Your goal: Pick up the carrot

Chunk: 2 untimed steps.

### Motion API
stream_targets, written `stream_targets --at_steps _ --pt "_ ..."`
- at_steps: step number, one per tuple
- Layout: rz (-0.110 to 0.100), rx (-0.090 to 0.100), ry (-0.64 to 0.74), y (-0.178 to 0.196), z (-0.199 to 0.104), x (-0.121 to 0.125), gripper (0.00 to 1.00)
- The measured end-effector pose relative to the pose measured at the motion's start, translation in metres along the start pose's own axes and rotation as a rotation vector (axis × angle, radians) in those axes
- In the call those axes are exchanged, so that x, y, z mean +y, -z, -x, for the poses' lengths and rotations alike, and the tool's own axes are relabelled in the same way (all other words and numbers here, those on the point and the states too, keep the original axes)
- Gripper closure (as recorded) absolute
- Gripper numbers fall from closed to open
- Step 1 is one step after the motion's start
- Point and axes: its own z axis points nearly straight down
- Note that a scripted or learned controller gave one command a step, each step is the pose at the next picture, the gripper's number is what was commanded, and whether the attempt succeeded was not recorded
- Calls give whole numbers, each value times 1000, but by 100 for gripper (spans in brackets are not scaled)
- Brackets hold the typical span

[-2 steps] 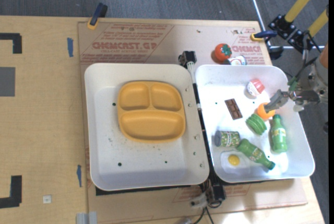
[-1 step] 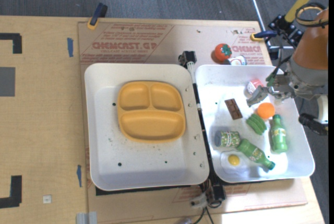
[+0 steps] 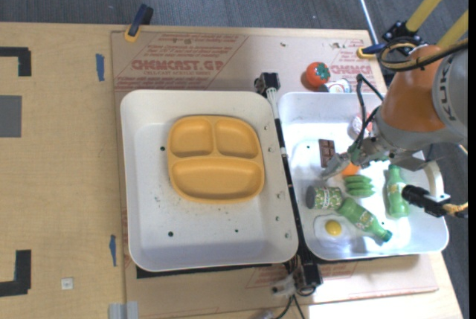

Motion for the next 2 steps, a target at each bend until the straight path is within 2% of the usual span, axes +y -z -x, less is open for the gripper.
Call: stream_targets --at_steps 1,2 --pt "5 -4 -1 11 1 1 100" --pt "2 -2 -162 121 -8 -43 100"
